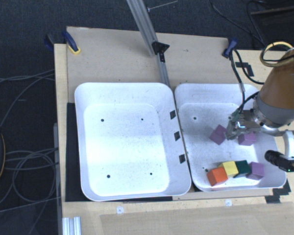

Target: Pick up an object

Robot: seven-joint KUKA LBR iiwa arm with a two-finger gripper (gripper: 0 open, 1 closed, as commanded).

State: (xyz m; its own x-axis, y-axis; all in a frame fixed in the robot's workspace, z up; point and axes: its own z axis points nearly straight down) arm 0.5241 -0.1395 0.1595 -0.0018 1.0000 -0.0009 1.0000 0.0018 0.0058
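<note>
Jaws (236,128), state unclear, sit low between 2 purple blocks (218,134) in the right bin (201,99).

End effector (233,130) low in right bin (201,99), between two purple blocks (218,134) (247,139).

Six blocks (236,169) in right bin (201,102); pincer (233,129) between two rear blocks.
</note>
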